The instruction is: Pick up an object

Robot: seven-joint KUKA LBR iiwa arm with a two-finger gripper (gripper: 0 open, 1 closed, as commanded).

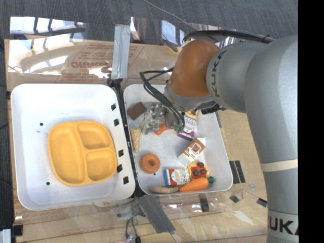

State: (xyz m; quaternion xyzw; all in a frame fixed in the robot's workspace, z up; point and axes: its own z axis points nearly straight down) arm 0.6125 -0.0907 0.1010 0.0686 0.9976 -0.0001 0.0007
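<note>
Gripper [154, 119] (opening unclear) low in right bin [223, 158], donut [150, 163] just below

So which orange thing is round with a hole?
The donut, lying in the right bin. The carrot is long and pointed, and the tray is a divided plate.

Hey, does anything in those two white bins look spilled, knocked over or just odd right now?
Nothing looks spilled or broken. The right bin holds a loose jumble of toy food: a donut, a carrot and small cartons lying at mixed angles. The yellow divided plate sits flat in the left bin. The hand is low over the right bin's far end.
</note>
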